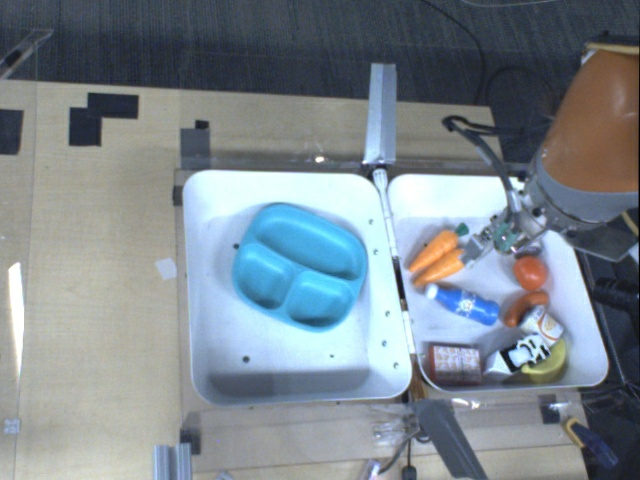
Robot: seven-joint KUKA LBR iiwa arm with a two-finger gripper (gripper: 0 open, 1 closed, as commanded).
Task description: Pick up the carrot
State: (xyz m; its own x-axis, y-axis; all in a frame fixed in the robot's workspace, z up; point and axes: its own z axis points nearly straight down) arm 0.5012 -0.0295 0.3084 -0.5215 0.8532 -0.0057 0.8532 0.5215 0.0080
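Note:
The carrot (437, 255), orange with a small green top, lies in the left part of the right bin (440, 193), its top pointing up and right. It looks like two orange pieces side by side. My gripper (498, 235) hangs just to the right of the carrot's green end, low over the bin, below the grey wrist and the orange band (598, 118). Nothing shows as lifted with it; the carrot rests on the bin floor.
The right bin also holds a blue bottle (465, 304), a red tomato (530, 271), a brown item (522, 309), a black-and-white item (524, 351), a yellow fruit (548, 364) and a dark box (455, 362). A blue divided tray (298, 265) lies in the left bin (215, 368).

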